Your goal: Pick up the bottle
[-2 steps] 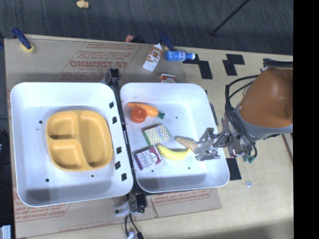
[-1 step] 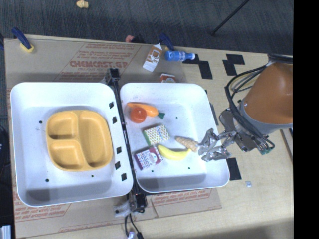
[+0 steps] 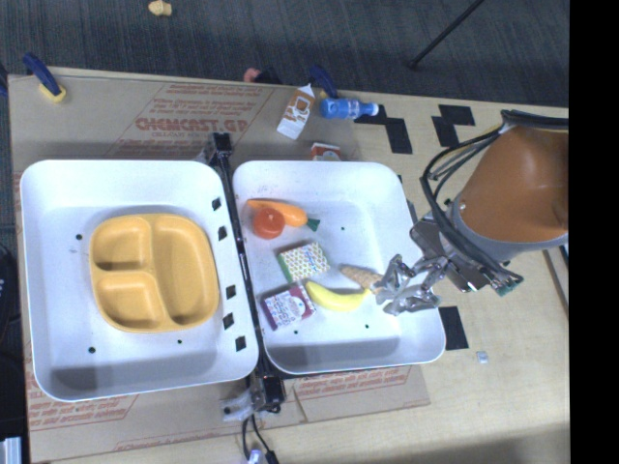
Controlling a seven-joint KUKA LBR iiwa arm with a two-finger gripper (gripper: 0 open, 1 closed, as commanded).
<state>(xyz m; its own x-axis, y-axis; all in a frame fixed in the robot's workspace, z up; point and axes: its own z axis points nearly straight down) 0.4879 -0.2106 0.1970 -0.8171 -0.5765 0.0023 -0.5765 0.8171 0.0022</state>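
arm [image 3: 517, 187]: coming in from the right, orange band sitting big over the right edge of the right bin [image 3: 387, 187]
jaws [image 3: 398, 288]: hanging low at the right bin's right side, fingers looking spread apart with nothing between them, just beside the tip of the banana
bottle [image 3: 343, 109]: blue one, lying on its side on the table [image 3: 484, 394] behind the right bin, outside both bins and well apart from the jaws
banana [image 3: 336, 297]: yellow, lying in the right bin near the front, touching or nearly touching a pale cone-ish thing [image 3: 360, 276] just behind it
carrot [image 3: 276, 217]: orange, sitting in the back left of the right bin
small boxes: one greenish box [image 3: 303, 259] sitting mid-bin, one purple-and-white box [image 3: 286, 306] lying near the front left, can't read the labels
left bin [image 3: 48, 259]: holding a yellow divided tray [image 3: 153, 270] sitting roughly in the middle
carton [image 3: 295, 112]: small one lying on the table just left of the bottle
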